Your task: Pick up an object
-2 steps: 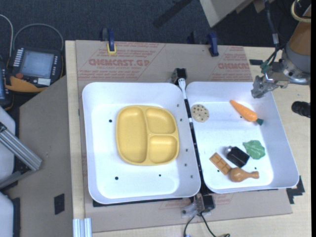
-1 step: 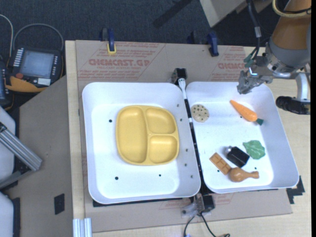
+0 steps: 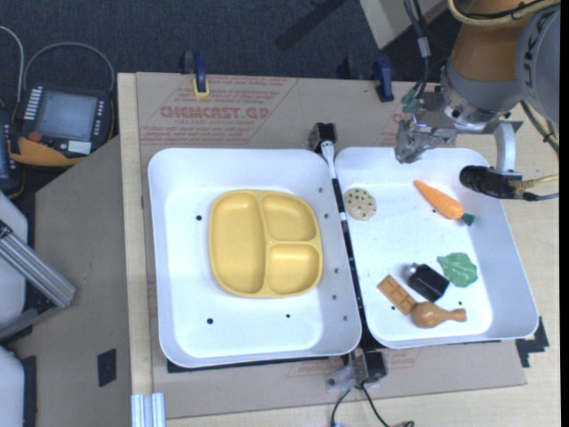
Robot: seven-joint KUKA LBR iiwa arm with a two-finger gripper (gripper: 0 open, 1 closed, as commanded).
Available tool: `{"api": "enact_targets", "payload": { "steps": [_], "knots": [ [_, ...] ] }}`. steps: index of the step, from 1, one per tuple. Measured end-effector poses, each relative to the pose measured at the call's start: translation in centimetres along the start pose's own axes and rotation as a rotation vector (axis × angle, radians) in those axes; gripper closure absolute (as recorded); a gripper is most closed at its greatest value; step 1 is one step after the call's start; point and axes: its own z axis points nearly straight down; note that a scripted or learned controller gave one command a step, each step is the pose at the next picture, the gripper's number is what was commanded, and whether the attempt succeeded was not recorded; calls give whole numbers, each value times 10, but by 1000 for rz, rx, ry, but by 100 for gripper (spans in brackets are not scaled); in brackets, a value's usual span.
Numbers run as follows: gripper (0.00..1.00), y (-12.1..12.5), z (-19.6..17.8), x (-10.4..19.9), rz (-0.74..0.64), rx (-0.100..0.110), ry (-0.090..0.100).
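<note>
Gripper (image 3: 411,152) over far edge of right bin (image 3: 516,265), nothing in it; fingers too blurred to tell; carrot (image 3: 438,199) near far right corner; cookie (image 3: 360,203) by left wall; yellow tray (image 3: 265,242) mid left bin (image 3: 178,265).

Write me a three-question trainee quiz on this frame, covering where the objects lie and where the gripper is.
1. True or false: the yellow divided plate lies in the left bin.
2. Which item lies nearest the gripper? A) cookie B) carrot C) drumstick
3. Fill in: the green leaf touches the ___ block.

Key: 1 true; 2 B; 3 black. The gripper hovers over the right bin's far edge with nothing seen between its fingers.
</note>
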Motion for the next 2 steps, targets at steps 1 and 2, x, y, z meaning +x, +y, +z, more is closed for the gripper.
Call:
{"api": "enact_targets", "payload": {
  "steps": [1, 2],
  "knots": [
    [100, 4, -7, 56, 0, 1, 1],
    [100, 6, -5, 117, 0, 2, 2]
  ]
}}
